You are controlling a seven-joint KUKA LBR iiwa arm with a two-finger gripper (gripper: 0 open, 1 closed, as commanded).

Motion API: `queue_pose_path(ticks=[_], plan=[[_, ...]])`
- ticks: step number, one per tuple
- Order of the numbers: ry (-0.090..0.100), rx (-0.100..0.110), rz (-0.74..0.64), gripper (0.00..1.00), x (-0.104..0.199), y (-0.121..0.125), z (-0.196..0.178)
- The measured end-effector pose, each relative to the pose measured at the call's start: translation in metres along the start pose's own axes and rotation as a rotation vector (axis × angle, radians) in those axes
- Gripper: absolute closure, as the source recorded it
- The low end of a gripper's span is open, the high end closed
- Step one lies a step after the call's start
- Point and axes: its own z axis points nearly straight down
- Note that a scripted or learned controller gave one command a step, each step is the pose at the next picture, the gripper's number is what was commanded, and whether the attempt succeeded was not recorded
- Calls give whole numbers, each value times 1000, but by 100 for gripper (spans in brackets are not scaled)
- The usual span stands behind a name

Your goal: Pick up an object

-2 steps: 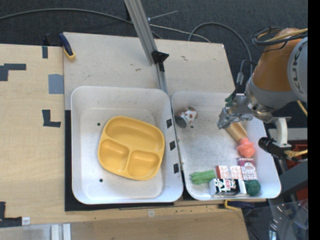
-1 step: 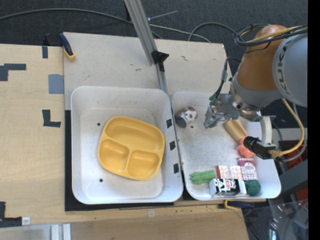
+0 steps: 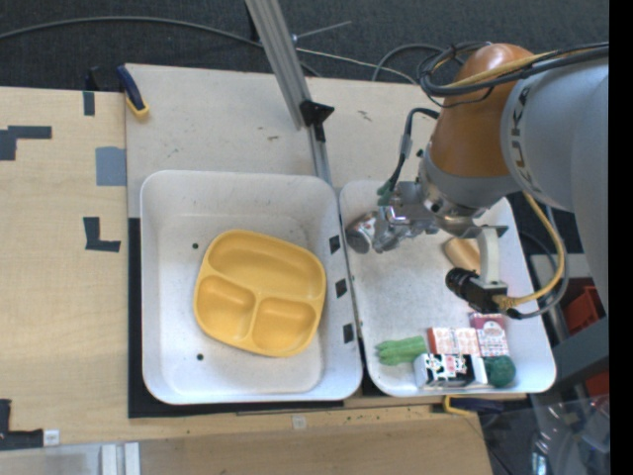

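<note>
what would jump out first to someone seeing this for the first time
Most likely the yellow divided tray, lying alone in the left bin. Next, the big grey and orange arm reaching in from the right, its pincer low over the right bin's far left corner beside a small object. Last, a cluster of small packets and green items along that bin's near edge.

Two white bins sit side by side, the left bin [image 3: 158,265] holding one yellow divided plate [image 3: 259,292], the right bin [image 3: 396,295] one green toy [image 3: 400,350] and several small cartons [image 3: 465,342].
</note>
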Motion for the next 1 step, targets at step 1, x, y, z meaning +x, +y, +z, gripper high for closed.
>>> queue_pose_path(ticks=[1], plan=[[0, 2, 0, 100, 60, -9, 9]])
